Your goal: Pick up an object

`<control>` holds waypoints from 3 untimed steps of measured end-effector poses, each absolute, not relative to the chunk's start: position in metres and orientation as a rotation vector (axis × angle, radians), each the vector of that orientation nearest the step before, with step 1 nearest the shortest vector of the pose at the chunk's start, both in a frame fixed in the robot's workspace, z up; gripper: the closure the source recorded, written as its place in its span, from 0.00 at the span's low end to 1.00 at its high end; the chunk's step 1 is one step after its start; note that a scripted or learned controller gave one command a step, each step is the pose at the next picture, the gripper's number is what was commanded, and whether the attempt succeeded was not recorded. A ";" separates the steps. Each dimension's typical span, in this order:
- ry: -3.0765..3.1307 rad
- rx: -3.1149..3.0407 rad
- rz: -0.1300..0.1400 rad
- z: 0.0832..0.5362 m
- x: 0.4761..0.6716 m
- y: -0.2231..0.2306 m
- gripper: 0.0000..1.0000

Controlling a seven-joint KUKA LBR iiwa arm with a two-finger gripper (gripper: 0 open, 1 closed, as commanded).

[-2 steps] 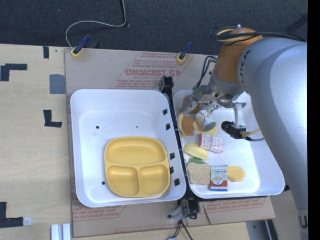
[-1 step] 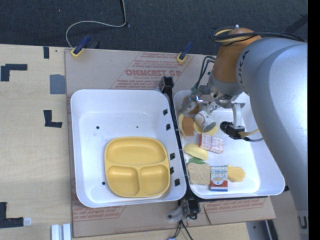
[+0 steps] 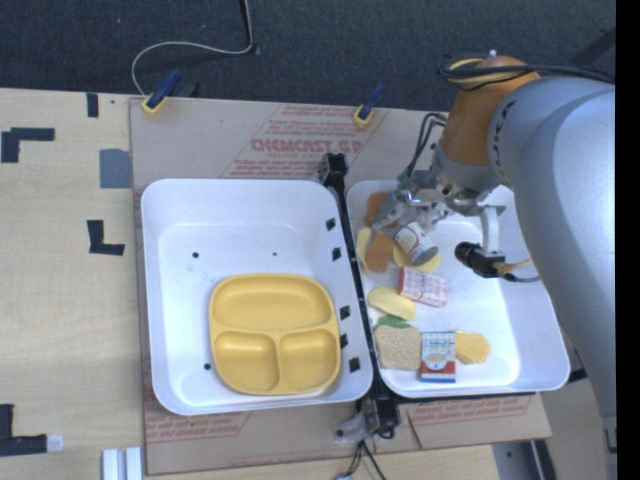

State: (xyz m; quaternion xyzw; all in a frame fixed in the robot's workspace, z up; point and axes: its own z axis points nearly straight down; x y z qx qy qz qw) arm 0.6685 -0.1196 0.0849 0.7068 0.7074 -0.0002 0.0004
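The gripper (image 3: 412,211) hung low over the far end of the right bin (image 3: 530,343), its metal parts crowded together above a heap of small items. Whether it was spread or pressed together could not be told; the wrist and mount hid its working end, and nothing could be seen pinched in it. Directly below and touching the heap's top lay a small can (image 3: 408,240) on its side, with a yellow piece (image 3: 424,259) just past it and a brown piece (image 3: 378,251) to the side nearer the divider. Any of these could serve as the task's thing; the can seemed the likeliest target, being nearest under the gripper.

By my reading, the step in hand was the descent or the grasp itself, with no lift begun. The next move called for a firm close on one item, then a straight rise clear of its neighbours, which lay packed closely enough that a second piece might be dragged along.

Farther toward the viewer lay a red-and-white packet (image 3: 424,287), a pale yellow piece (image 3: 391,302), a tan sponge (image 3: 397,347), a small carton (image 3: 437,356) and an orange-yellow piece (image 3: 472,347). Beyond the divider, the left bin (image 3: 170,218) held a yellow tray (image 3: 274,332).

The arm (image 3: 560,168) covered the right bin's far corner, and the items under the gripper overlapped, so their shapes stayed uncertain.
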 end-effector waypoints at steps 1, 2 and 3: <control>2.220 2.220 0.000 0.086 0.639 -0.118 0.00; 2.219 2.217 0.004 0.097 0.641 -0.118 1.00; 2.229 2.220 -0.002 0.186 0.593 -0.053 1.00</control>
